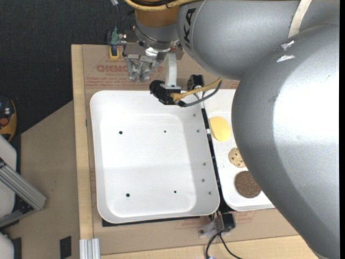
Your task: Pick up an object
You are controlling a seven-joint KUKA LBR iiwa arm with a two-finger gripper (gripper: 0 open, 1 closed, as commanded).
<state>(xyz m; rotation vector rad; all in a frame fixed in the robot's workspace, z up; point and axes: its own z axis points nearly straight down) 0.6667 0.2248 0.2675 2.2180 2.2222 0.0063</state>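
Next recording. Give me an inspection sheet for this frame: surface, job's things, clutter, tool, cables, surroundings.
Surface: two white bins side by side on a brown board; the left bin has four small dark dots on its floor.
Job's things: in the right bin, a yellow oval piece, a speckled tan disc and a brown disc lie in a row; the arm hides the rest of that bin.
Clutter: nothing seen.
Grippers: the tool hangs beyond the left bin's far rim, over the board; open or shut cannot be told.
Cables: a black cable leaves a small black box at the bins' front.
Surroundings: dark floor at left; an aluminium profile at lower left.
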